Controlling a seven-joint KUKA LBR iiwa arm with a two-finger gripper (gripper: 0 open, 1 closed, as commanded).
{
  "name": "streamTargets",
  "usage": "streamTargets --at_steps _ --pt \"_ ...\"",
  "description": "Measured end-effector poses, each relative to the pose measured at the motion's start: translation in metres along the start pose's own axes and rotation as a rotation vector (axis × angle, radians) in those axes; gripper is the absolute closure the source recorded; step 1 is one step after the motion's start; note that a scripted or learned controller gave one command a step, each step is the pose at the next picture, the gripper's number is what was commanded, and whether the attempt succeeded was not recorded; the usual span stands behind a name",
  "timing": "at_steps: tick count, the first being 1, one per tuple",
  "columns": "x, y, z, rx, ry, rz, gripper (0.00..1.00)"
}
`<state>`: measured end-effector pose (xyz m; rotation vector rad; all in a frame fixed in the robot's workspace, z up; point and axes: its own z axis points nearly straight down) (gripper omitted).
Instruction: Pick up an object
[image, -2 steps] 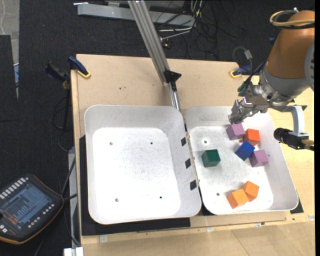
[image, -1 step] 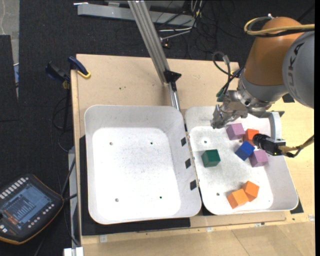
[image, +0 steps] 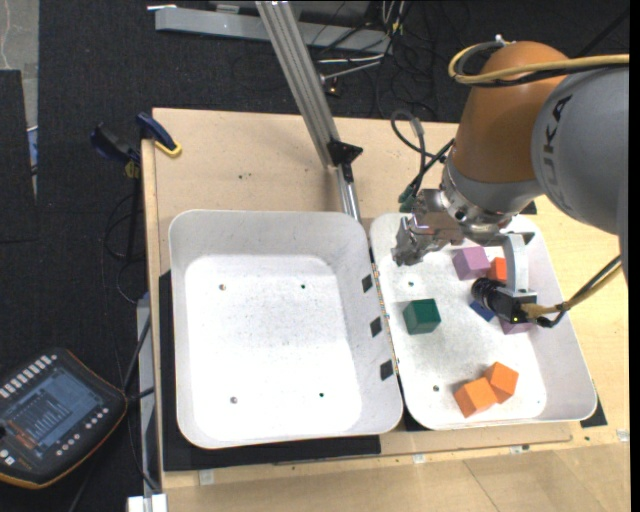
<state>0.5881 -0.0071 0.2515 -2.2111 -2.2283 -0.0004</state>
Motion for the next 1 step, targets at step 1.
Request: streamTargets --at_steps 1 --pt "0.0571 -0.0077 -0.004 -0.001 0.0 -0.001 1.0"
